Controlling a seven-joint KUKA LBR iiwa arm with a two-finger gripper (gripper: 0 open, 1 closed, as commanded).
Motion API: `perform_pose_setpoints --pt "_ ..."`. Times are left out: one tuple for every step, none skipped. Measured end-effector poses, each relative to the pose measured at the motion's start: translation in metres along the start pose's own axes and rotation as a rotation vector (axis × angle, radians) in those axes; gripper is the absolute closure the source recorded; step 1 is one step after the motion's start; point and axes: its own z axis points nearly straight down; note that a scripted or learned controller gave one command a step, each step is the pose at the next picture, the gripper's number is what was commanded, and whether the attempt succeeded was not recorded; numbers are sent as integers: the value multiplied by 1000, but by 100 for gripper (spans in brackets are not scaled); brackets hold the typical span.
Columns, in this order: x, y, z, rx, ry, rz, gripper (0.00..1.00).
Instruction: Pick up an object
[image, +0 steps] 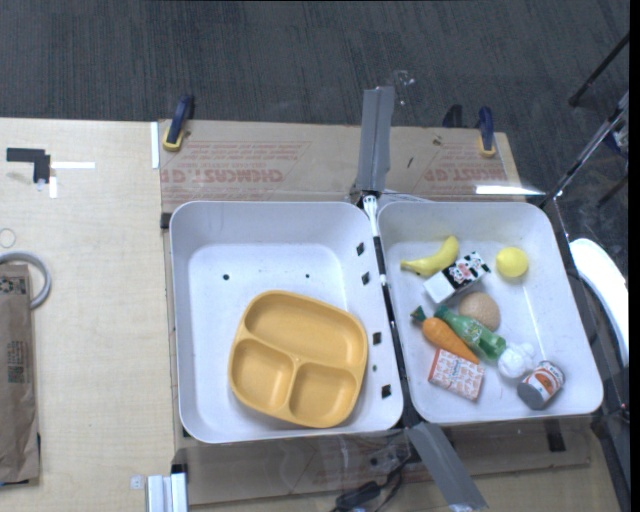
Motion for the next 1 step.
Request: perform_pose_setpoints --pt "-1 35 0 -2 0 -197 100"
